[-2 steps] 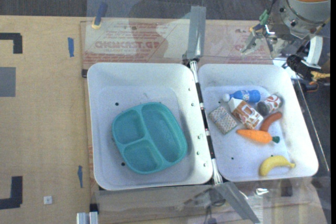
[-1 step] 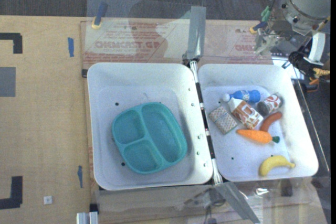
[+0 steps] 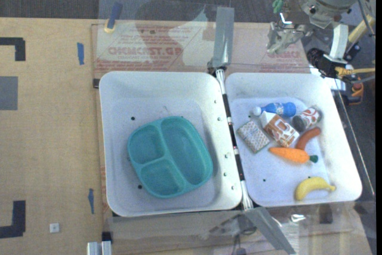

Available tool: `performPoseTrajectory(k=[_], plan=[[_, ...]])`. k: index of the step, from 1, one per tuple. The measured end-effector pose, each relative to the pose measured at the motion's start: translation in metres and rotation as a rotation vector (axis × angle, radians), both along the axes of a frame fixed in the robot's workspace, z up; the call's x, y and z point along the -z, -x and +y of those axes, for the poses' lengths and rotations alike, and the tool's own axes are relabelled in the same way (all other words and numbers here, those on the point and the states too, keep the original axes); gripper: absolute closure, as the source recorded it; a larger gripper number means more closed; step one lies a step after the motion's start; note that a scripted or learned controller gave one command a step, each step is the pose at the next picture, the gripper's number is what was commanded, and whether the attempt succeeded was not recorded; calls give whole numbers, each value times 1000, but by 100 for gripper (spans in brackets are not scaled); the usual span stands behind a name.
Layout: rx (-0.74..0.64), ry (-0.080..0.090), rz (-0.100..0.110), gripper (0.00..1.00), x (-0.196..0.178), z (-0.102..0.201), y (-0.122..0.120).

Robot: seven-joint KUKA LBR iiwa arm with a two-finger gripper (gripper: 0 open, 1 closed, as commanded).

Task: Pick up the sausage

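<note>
On the bench, two shallow white bins sit side by side: the left bin [image 3: 119, 98] holds a teal plastic divided tray [image 3: 170, 156], the right bin [image 3: 262, 188] a cluster of toy food. The reddish-brown sausage [image 3: 307, 138] lies at that cluster's right edge — touching the orange carrot [image 3: 291, 154], just beside a small can [image 3: 307, 117]. The gripper [image 3: 282, 37] hangs beyond the right bin's far rim, holding nothing; whether it is wide or narrow I cannot tell. A clean descent should straddle the sausage's narrow width — clear of the carrot.
</note>
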State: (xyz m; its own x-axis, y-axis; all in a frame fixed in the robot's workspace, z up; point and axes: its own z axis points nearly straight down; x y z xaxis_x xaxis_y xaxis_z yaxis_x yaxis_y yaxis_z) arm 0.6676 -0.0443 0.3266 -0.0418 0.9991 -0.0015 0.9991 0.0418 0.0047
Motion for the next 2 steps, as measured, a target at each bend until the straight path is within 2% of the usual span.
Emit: performPoseTrajectory(k=[1, 2], plan=[[-57, -1, 5, 100, 4, 49, 1], [-59, 0, 0, 100, -7, 49, 0]])
